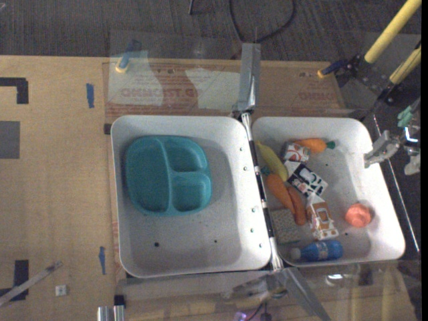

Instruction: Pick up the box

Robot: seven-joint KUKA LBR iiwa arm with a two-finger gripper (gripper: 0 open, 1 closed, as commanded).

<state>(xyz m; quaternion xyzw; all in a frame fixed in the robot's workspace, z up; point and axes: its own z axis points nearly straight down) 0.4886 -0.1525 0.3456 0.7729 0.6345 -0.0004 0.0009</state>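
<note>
The gripper (382, 147) sits at the right bin's (348, 127) far edge, I cannot tell its state, and the box (307, 179) lies well to its left, not picked up yet.

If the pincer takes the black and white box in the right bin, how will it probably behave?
The black and white box looks like a small carton, so probably light and fairly stiff, though hard squeezing might dent it. It lies tilted against the carrot, so it may shift or turn when touched. Its printed surface could be slightly slippery.
</note>
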